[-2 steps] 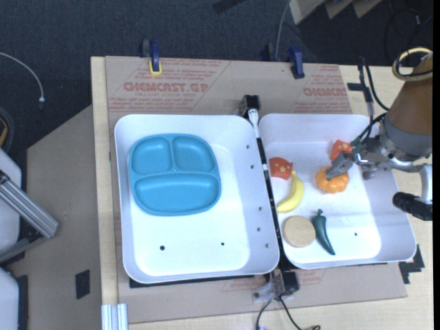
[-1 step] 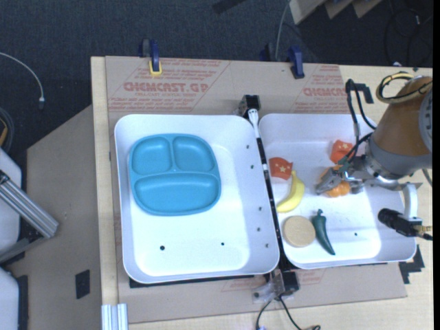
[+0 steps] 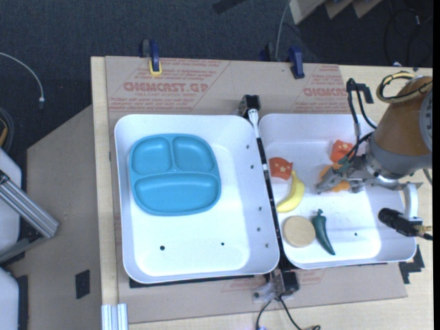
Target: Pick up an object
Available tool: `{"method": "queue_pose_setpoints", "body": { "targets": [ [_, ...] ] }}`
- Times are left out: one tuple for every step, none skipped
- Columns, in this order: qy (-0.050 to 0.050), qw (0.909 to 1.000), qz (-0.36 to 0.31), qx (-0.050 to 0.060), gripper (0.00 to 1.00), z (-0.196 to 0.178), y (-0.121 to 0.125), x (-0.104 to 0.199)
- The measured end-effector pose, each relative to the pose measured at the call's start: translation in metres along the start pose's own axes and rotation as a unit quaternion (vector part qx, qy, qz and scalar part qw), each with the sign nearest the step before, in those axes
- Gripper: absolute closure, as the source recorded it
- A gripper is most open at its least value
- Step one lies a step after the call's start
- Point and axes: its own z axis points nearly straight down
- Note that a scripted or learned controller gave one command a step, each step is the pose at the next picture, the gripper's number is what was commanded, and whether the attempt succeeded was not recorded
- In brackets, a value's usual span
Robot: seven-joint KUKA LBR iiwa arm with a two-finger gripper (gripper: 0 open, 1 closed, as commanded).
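My gripper (image 3: 333,180) is down low in the right bin (image 3: 357,133), reaching in from the right toward its middle. An orange object (image 3: 341,150) lies just behind it, and a bit of orange shows right under the gripper's tip. A yellow banana (image 3: 293,194) lies to its left, about a hand's width away. A red-orange piece (image 3: 280,167) sits beside the banana's top end. A tan round disc (image 3: 298,230) and a dark green pepper (image 3: 322,232) lie near the bin's front wall.
The left bin (image 3: 234,243) holds a blue divided plate (image 3: 176,174) in its rear half. A black divider strip (image 3: 262,170) runs between the bins. Cables and a black fitting (image 3: 397,221) hang off the arm at the right bin's right rim.
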Motion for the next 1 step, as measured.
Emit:
{"method": "queue_pose_setpoints", "body": {
  "targets": [
    [-0.001,1.0,0.0,-0.001,1.0,-0.0106,0.0006,-0.0002]
  ]
}}
